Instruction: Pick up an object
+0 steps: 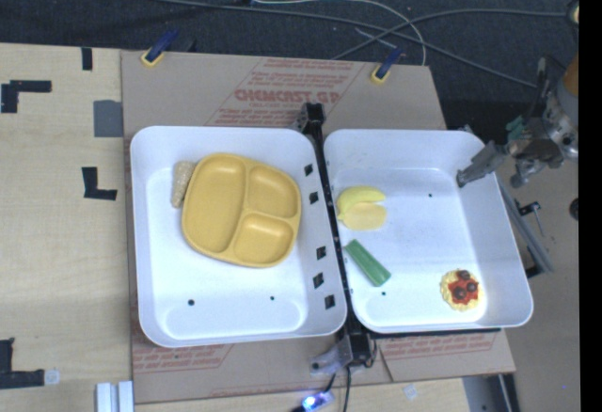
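The right bin (489,213) holds a pale yellow fruit slice (362,209) near its left wall, a green stick-shaped piece (367,262) below that, and a small round tart with red topping (461,289) at the front right. My gripper (489,179) hangs over the bin's far right rim, well apart from all three. Its fingers are spread open with nothing between them. In the left bin (155,241) a yellow divided plate (242,210) lies tilted, and a tan cracker-like piece (181,182) sits partly under its left edge.
Both bins rest on a cardboard sheet (273,90) held by clamps at its back corners. A black divider with clips (324,241) runs between the bins. Cables (376,20) cross the dark floor behind. Open white floor lies in the right bin's middle.
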Motion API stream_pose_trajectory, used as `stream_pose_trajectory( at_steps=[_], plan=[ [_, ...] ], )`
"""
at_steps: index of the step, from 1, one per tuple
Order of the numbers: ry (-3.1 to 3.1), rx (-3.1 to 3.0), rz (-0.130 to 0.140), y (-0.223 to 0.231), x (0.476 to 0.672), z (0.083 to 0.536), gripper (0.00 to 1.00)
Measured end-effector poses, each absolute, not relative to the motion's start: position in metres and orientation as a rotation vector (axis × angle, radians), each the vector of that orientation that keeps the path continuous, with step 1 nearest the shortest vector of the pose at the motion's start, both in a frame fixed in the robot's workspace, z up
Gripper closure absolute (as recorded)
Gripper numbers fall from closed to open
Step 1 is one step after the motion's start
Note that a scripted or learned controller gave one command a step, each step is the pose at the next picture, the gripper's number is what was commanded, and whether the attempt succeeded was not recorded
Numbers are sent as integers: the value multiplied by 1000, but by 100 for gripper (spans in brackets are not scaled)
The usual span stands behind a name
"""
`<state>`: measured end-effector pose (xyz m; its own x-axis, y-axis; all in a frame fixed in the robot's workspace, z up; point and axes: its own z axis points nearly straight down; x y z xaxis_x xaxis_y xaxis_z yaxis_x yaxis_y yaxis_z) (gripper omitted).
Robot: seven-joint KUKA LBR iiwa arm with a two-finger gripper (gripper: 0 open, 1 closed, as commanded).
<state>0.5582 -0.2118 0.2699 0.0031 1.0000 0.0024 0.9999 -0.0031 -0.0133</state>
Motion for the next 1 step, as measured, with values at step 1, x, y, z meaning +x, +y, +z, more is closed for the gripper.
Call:
stream_pose_trajectory(
  at_steps=[1],
  plan=[
    [-2222,-2220,2,-211,560,277,0]
  ],
)
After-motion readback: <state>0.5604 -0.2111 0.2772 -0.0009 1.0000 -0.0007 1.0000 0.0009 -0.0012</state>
